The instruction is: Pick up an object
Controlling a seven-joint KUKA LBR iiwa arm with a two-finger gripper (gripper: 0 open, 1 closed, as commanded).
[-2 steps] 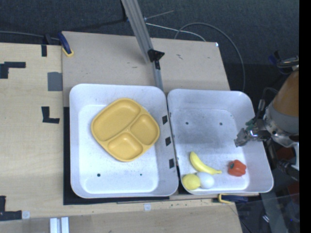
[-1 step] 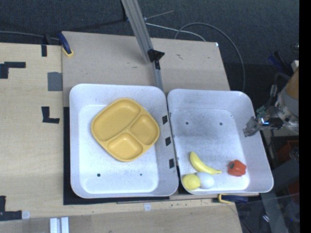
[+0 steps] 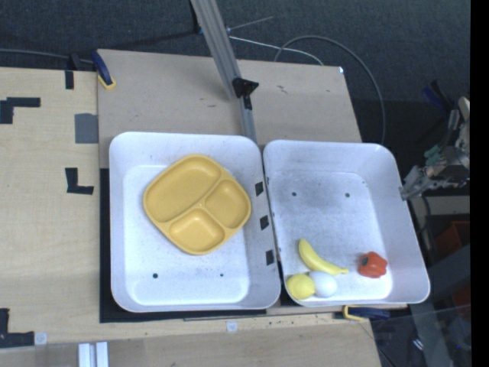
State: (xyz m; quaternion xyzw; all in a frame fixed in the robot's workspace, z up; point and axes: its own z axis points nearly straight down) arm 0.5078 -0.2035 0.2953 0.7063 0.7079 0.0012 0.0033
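In the right bin (image 3: 328, 159), near its front edge, lie a yellow banana (image 3: 319, 259), a yellow lemon (image 3: 300, 286), a small white ball (image 3: 325, 284) and a red pepper (image 3: 373, 264). The lemon and the ball touch each other in the front left corner. A yellow divided plate (image 3: 197, 203) lies in the left bin (image 3: 126, 228). My gripper (image 3: 428, 176) hangs at the right edge of the view, just outside the right bin's right wall, well apart from all the objects.
A grey metal pole (image 3: 221, 44) slants across the bench behind the bins and ends near where the two bins meet. A cable (image 3: 321, 44) loops over the back of the bench. Dark equipment stands to the right of the bench.
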